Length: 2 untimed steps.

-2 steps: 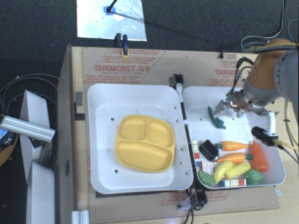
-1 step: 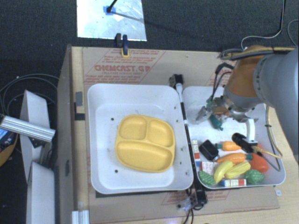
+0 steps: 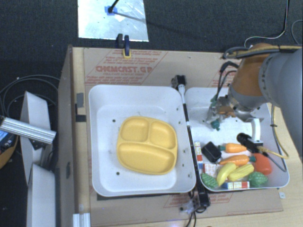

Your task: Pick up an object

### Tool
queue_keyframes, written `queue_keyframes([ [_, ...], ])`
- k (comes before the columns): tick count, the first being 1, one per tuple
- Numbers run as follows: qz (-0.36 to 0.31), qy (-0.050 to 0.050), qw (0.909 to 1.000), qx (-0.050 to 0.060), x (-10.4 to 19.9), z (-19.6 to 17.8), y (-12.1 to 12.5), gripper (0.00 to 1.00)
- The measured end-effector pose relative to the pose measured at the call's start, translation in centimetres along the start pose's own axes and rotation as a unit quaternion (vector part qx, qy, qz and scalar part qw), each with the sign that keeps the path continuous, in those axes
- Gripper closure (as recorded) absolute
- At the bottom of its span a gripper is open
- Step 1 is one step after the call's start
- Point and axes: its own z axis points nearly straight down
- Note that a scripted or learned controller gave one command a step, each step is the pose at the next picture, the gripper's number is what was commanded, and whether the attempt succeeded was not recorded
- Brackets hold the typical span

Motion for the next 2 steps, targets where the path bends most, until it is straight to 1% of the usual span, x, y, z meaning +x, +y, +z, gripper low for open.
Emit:
queue_keyframes([
  [1, 0.0, 0.0, 1.0, -0.001, 4.3, -12.8, -2.8, 1.0],
  [2, 0.0, 0.001, 1.0, 0.001, 8.2, -13.0, -4.4, 1.0],
])
